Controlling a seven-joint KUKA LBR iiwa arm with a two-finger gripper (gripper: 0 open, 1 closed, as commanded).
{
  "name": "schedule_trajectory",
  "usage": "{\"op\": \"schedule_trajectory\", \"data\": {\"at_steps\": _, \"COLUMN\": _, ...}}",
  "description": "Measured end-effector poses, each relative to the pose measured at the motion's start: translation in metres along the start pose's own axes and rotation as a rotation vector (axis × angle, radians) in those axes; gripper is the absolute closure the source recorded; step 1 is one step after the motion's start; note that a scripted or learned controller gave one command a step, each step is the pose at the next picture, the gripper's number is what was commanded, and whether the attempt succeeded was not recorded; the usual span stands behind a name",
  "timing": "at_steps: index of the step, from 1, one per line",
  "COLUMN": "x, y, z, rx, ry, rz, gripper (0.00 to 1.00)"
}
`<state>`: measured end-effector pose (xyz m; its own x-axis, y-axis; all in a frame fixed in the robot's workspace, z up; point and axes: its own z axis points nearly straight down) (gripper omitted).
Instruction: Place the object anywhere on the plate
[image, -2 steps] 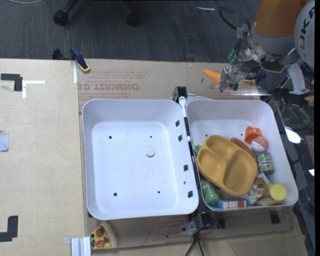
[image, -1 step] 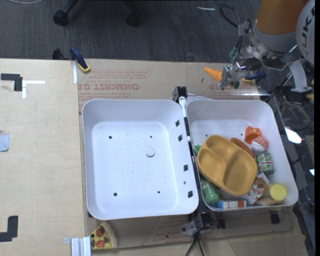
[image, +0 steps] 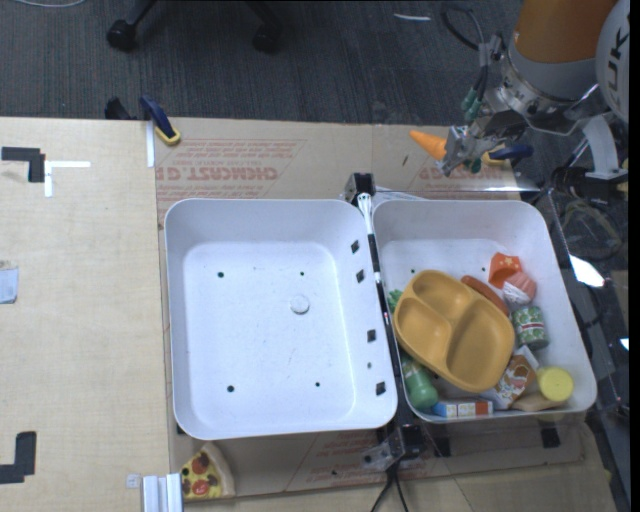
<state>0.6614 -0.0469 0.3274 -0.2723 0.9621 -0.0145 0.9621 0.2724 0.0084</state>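
Note:
A yellow two-compartment plate (image: 455, 330) lies tilted on top of the clutter in the right bin (image: 545, 240). Around it sit an orange-red carton (image: 505, 270), a green can (image: 528, 325), a yellow round piece (image: 555, 383), a green bottle (image: 420, 385) and a small flat box (image: 465, 408). My gripper (image: 468, 155) hangs high over the cardboard just past the right bin's back rim, well away from the plate. An orange pointed piece (image: 430, 143) juts out to its left; I cannot tell if it is held or lying behind.
The left bin (image: 190, 300) holds one small white disc (image: 300, 306). A blue and yellow clamp (image: 160, 120) grips the cardboard at the back left. A pizza-slice toy (image: 203, 475) lies outside the bins at the front. Cables run along the right.

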Motion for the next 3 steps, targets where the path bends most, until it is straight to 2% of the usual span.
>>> {"op": "schedule_trajectory", "data": {"at_steps": 3, "x": -0.001, "y": 0.003, "z": -0.024, "rx": 0.000, "ry": -0.003, "rz": -0.006, "gripper": 1.00}}
